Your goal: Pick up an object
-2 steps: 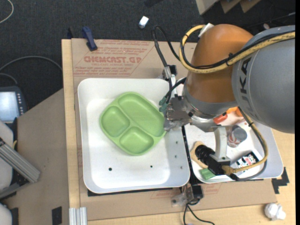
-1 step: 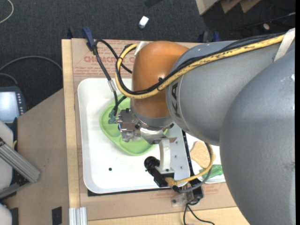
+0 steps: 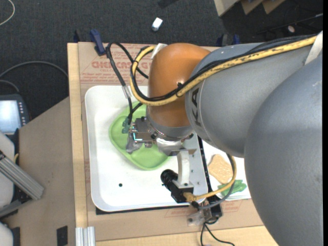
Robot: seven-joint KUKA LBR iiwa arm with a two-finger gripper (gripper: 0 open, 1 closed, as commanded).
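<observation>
Red printing runs along the far edge of the tabletop, on the brown cardboard-coloured surface beside the blue clamp; the letters are partly covered by cables and cannot be read with certainty. A second patch of red print shows at the near edge, below the left bin, too small to make out.

The left bin is a shallow white tray with rounded corners. In it lies a green dish-like object, light green, with its long axis running from the far left of the bin toward the near right (roughly a diagonal across the tray). Its near end is a rounded lobe that shows plainly; its far part sits under the wrist. A small dark speck lies on the bin floor, well apart from the green object, toward the near left corner.

In the right bin, a tan flat piece with a rough edge lies near the divider, and a bit of green leaf-like material lies just beside it toward the near side.

The arm's orange band and grey link fill the right of the view. The pincer is down over the green object's far left part; whether it is wide, narrow or holding anything cannot be told from here.
</observation>
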